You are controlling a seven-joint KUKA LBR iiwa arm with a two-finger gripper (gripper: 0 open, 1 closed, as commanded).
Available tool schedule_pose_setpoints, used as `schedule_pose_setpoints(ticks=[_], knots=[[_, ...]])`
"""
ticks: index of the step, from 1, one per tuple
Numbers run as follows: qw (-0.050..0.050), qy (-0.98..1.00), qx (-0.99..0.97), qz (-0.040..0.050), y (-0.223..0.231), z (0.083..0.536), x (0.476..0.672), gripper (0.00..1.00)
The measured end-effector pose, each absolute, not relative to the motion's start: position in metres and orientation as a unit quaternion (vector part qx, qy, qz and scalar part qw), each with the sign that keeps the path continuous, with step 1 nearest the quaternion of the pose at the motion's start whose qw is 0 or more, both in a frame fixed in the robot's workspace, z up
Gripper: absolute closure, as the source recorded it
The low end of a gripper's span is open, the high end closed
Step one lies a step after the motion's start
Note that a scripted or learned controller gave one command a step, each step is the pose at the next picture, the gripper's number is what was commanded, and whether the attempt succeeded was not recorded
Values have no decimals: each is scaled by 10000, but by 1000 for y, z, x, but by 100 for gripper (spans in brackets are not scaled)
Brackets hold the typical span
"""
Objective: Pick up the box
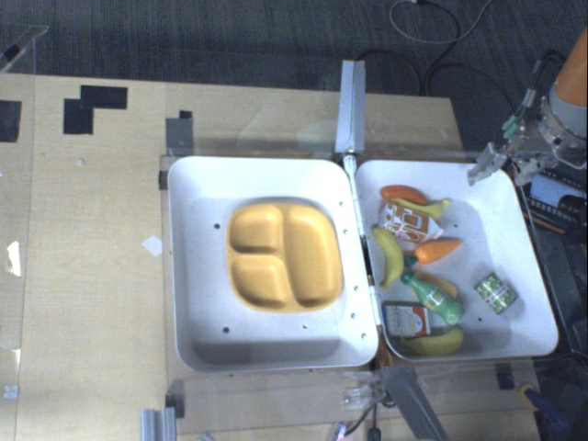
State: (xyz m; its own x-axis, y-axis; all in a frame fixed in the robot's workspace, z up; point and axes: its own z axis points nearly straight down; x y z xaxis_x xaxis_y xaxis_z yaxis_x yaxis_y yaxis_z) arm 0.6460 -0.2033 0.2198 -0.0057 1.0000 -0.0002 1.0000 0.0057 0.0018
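Observation:
The right bin (pixel 531 274) holds a white and orange carton box (pixel 404 220) near its upper left, lying among other items. A small green box (pixel 495 292) lies apart toward the bin's right side. A red and white labelled pack (pixel 405 320) sits at the lower left. My gripper (pixel 506 162) hangs over the bin's upper right corner, well away from all of these. It is open with nothing between its fingers. The arm's orange band (pixel 571 81) shows at the right edge.
Around the carton lie a red pepper (pixel 403 194), bananas (pixel 390 257), a carrot (pixel 439 250), a green bottle (pixel 435 299) and another banana (pixel 434 342). The left bin (pixel 188 274) holds a yellow compartment tray (pixel 283 254). A metal post (pixel 351 108) stands between the bins.

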Motion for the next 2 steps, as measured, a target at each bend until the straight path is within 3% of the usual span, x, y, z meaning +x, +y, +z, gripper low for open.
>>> schedule_pose_setpoints(ticks=[1, 2], knots=[[-38, 7384, 6743, 7, -200, 90, 670, 0], [25, 7203, 6936, 28, -149, 87, 657, 0]])
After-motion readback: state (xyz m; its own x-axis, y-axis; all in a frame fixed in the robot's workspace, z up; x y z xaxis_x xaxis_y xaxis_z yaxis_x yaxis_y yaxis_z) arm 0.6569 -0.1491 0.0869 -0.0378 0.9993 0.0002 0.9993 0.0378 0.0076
